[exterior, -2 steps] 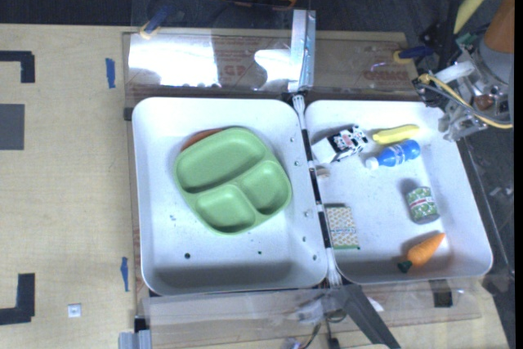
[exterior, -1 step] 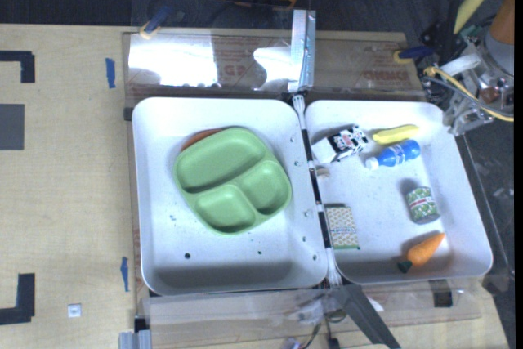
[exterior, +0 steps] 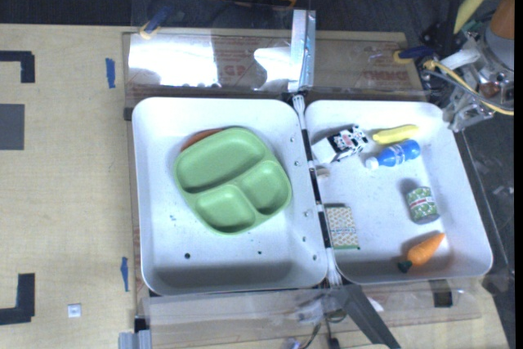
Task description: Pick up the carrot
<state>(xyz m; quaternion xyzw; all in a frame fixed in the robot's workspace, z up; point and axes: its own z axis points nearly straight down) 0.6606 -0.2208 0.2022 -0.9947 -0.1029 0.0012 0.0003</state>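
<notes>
The carrot (exterior: 425, 249), orange with a dark green stub, lies on the floor of the right bin (exterior: 384, 274) near its front right corner. My gripper (exterior: 472, 104) hangs at the far right corner of that bin, just outside its rim, under a tangle of cables. It is well behind the carrot, with the green can between them, and nothing shows in its grasp.
The right bin also holds a yellow banana-shaped item (exterior: 395, 132), a blue bottle (exterior: 394, 154), a black-and-white packet (exterior: 347, 140), a green can (exterior: 422, 204) and a flat tan packet (exterior: 341, 226). A green divided plate (exterior: 234, 178) lies in the left bin (exterior: 155, 176).
</notes>
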